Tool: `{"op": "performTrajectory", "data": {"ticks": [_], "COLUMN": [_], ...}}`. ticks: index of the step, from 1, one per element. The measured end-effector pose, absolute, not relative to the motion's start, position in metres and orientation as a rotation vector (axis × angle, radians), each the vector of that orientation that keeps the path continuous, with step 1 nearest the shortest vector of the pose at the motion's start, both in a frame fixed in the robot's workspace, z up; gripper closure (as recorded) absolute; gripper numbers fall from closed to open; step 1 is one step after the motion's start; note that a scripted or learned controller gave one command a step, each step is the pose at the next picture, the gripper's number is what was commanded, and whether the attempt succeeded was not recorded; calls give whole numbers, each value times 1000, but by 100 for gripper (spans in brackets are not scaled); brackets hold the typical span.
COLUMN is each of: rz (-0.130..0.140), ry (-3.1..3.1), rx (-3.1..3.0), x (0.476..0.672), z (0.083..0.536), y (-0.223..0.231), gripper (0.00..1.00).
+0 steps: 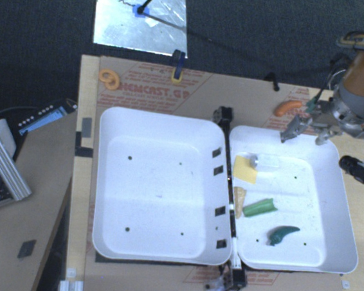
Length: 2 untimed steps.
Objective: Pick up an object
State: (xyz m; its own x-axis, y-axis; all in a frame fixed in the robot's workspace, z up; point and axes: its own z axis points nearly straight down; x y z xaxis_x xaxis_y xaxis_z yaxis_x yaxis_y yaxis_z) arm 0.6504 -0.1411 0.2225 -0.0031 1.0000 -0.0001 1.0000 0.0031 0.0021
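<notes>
**Gripper poised over the right bin's far rim, nothing picked yet**

You had the gripper [307, 132] at the upper right of the frame, over the far rim of the right bin [342, 216], its fingers spread apart and empty. By my reading you were in the approach step: the next move called for travelling toward the lower middle of that bin, then descending.

The likeliest target, the green pepper-like piece [259, 207], lay near the bin's left wall, long axis running lower left to upper right. A darker green curved piece [283, 233] sat below it, a yellow block [245, 169] above.
</notes>
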Motion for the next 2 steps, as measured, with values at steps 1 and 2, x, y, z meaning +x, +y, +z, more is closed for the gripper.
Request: {"op": "performTrajectory", "data": {"ticks": [1,2], "rz": [21,8], "ry": [2233,2227], "rx": [2198,2208], "x": [644,643], "z": [332,336], "y": [-33,-40], "gripper": [0,100]}}
